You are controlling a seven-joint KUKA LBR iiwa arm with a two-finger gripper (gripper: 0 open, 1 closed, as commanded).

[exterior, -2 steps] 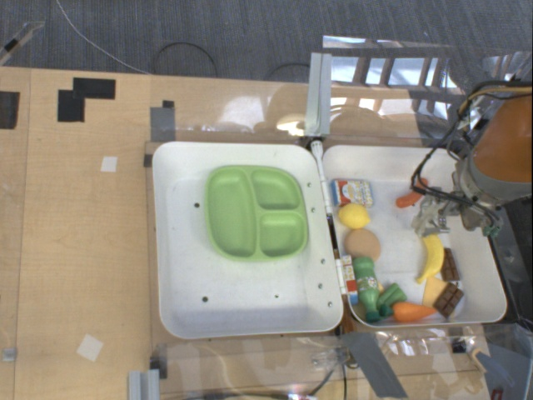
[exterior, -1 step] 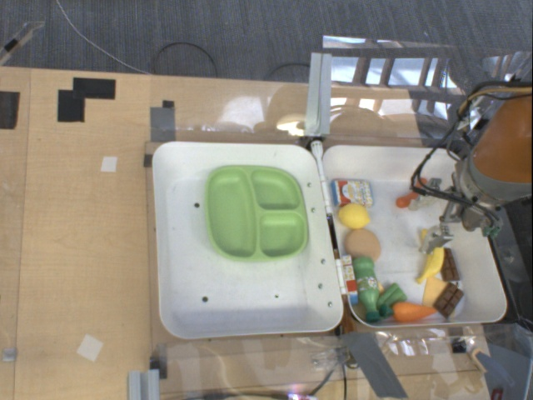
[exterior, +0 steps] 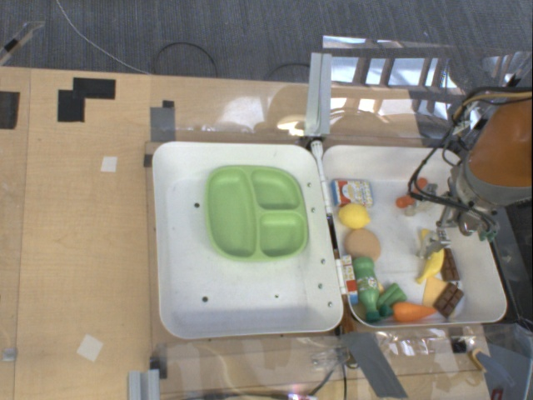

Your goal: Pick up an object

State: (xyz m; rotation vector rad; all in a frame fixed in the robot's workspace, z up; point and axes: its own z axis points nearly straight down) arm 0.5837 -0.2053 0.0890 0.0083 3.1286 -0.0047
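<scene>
Two white bins side by side on the wooden bench (exterior: 75, 248).

Left bin (exterior: 179, 298): holds a green divided tray (exterior: 256, 212), three compartments, lying flat near the bin's centre.

Right bin (exterior: 487, 290): a cluster of toy food.
- Small carton (exterior: 352, 192) at the upper left, white with red and blue print; writing too small to read.
- Lemon (exterior: 354, 216) just below the carton.
- Tan egg (exterior: 362, 244) below the lemon, near touching it.
- Green bottle (exterior: 366, 275) below the egg, with a label patch at its left side; lettering not legible.
- Green pepper (exterior: 391, 294) next to the bottle, and a carrot (exterior: 414, 312) at the bottom edge of the bin.
- Banana (exterior: 431, 264) right of centre, tilted.
- Cheese wedge (exterior: 432, 291) under the banana; brown chocolate bar (exterior: 449, 299) just beside it at the lower right.
- Small orange-red piece (exterior: 405, 201) alone, upper middle of the bin.

Arm enters from the right, orange band (exterior: 504, 144) over the right bin's far corner. Gripper (exterior: 435, 242) hangs just above the banana's upper end, possibly touching it. Fingers are a blur of grey metal; cannot tell whether they stand apart or together, and nothing clearly sits between them.

Black square markers (exterior: 83, 97) on the bench at upper left.
</scene>
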